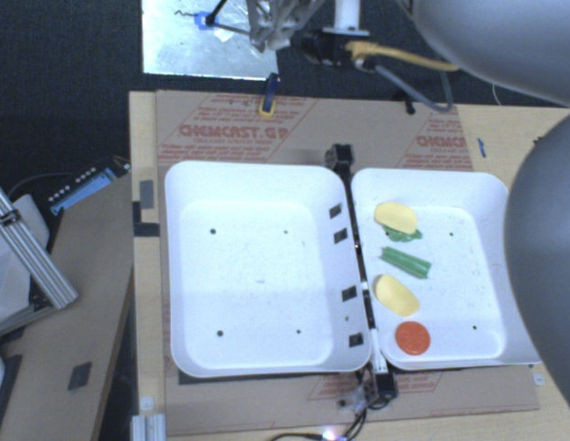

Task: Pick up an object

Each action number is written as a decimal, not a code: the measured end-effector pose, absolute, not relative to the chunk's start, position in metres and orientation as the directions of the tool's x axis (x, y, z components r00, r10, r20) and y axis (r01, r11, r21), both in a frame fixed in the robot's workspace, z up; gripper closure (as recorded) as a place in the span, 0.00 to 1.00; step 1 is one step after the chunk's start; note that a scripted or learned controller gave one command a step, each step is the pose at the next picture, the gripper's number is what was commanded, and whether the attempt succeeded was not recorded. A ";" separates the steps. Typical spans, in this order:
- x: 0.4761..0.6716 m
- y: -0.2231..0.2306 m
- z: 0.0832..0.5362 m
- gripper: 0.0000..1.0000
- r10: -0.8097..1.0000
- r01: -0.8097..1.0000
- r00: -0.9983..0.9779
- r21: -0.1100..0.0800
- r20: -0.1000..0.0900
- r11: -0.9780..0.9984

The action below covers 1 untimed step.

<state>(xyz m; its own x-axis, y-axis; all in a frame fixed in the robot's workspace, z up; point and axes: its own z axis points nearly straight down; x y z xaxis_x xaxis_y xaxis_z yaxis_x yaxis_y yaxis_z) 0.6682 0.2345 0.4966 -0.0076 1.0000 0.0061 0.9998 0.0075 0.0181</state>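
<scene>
One fixed camera looks down aslant on both white bins [267, 177].

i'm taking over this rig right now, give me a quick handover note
Hand: raised at the top of the view, beyond the bins, over the bench's far edge; nothing visible in it, and whether it is open or shut cannot be told.
Things: all in the right bin, in a rough line near its left side, from far to near: a yellow piece lying on a small green piece, a green strip, a second yellow piece and an orange disc.
Done: nothing picked yet.
Left: bring the hand down over the right bin, grasp one thing and lift it.
</scene>
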 end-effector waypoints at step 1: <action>0.668 0.235 0.538 1.00 1.000 1.000 -0.008 0.006 0.002 0.008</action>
